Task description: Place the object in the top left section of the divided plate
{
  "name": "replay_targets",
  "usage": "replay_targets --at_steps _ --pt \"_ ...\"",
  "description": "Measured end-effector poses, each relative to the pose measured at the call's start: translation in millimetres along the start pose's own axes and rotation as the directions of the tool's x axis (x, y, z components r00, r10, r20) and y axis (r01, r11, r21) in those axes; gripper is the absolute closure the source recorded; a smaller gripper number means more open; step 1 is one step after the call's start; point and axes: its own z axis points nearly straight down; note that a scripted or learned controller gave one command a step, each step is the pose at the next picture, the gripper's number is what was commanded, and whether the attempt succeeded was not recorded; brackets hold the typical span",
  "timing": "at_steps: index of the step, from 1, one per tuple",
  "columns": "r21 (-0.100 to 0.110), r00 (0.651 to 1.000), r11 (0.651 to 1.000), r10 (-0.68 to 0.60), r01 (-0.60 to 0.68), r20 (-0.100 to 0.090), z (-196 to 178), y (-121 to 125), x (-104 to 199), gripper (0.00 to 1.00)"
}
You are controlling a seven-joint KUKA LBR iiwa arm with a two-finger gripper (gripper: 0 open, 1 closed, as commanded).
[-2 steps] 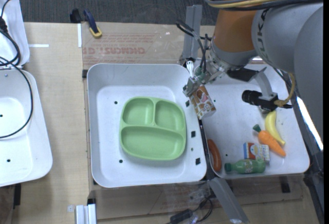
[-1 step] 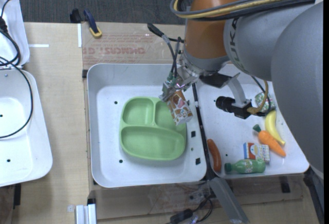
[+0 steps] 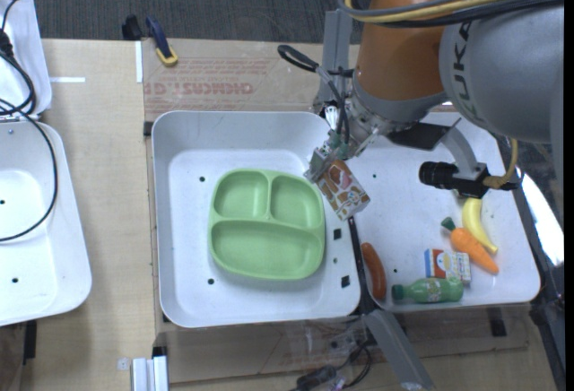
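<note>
Past the green bottle [image 3: 429, 291] and sausage [image 3: 373, 271] lying nearest, we are seeing the fingers [image 3: 334, 145] pinching a small snack packet [image 3: 342, 188], dangling over the bin wall [image 3: 334, 167] just right of the green divided plate [image 3: 266, 225], probably for carrying across.

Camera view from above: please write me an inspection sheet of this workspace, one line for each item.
Surface: two white bins side by side; left bin, right bin.
Job's things: green divided plate in the left bin, all sections bare; small printed packet at the gripper's tip, over the edge between the bins.
Clutter: in the right bin, a banana, carrot, sausage, green bottle, small carton.
Grippers: gripper above the packet; a firm hold cannot be confirmed.
Cables: black cable on the white object at the left.
Surroundings: cardboard sheet behind the bins.
</note>
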Motion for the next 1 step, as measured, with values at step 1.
replay_targets --at_steps 1 --pt "0.0 0.998 0.998 -0.057 0.057 0.0 -2.4 52.8 47.4 1.0"
